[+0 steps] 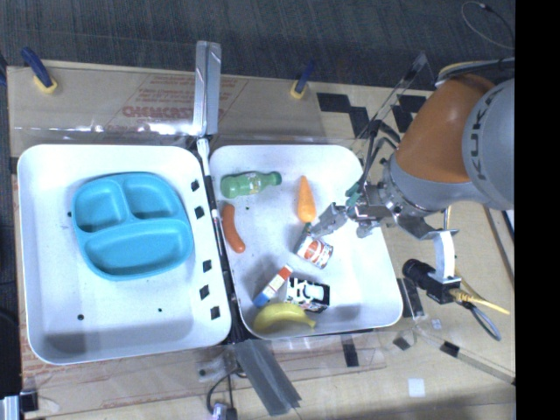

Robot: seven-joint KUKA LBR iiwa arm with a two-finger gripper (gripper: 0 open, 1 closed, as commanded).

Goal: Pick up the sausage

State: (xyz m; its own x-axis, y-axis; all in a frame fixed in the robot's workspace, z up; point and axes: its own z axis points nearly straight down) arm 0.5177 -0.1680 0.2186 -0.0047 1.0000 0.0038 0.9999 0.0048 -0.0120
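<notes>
The sausage [232, 228], a short reddish-orange link, lies in the right bin [372, 278] close to its left wall, just below the green bottle [249, 183]. My gripper [322, 224] hangs over the middle of that bin, well to the right of the sausage. It sits between the carrot [304, 199] and a small red-and-white can [314, 252], right above the can. Nothing shows in its grasp.
Toward the right bin's front edge lie a banana [282, 317], a black-and-white packet [307, 293] and a small tube [273, 285]. The left bin [39, 261] holds a blue divided plate [133, 224]. Black clips line the divider between the bins.
</notes>
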